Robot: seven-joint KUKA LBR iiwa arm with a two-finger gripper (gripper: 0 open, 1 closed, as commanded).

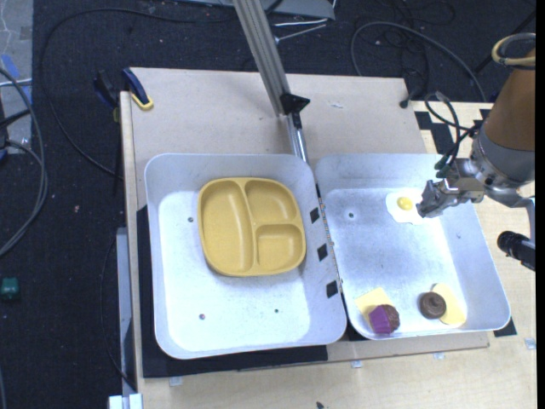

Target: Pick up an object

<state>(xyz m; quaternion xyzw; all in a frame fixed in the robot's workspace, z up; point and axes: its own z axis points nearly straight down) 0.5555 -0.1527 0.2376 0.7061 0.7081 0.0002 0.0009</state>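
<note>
Approach step is judged in hand: end effector [432,199] is positioned at right of frame, just beside the fried-egg toy [403,205] in the right bin [477,254]. Whether it is spread or pressed together cannot be told. Next, a descent centred on the egg is called for.

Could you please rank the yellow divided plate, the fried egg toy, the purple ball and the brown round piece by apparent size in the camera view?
1. Yellow divided plate
2. Fried egg toy
3. Purple ball and brown round piece: they look alike, so unranked.
</note>
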